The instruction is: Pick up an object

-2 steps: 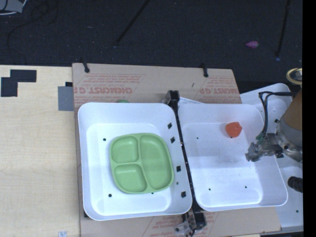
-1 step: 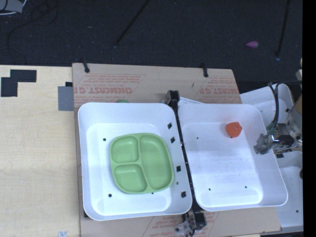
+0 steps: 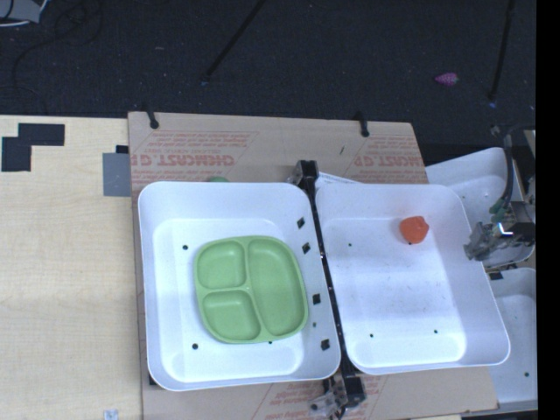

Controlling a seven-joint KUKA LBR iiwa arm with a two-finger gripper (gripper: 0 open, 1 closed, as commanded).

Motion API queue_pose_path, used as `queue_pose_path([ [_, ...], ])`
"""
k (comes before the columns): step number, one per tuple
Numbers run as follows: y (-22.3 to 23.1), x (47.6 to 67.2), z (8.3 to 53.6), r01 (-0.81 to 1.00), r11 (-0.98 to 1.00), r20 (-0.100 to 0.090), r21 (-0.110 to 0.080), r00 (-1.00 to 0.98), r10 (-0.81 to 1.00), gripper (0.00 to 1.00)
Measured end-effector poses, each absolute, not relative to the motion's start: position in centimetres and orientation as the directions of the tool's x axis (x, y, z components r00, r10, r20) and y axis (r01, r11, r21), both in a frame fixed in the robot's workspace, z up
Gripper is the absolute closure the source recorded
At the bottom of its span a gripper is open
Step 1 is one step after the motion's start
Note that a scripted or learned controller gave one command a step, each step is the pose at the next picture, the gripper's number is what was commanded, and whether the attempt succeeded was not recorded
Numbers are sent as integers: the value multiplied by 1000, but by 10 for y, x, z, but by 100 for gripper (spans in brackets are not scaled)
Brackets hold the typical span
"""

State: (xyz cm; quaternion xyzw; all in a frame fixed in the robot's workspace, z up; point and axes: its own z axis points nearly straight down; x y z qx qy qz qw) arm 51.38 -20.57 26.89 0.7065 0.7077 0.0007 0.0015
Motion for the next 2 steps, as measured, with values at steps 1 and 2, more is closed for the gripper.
queue_pose_path([
  [1,-154,505,269,1000,4,3,-3,-4,1000,100],
  [2,-111,500,261,1000,3,2,-4,-3,1000,100],
])
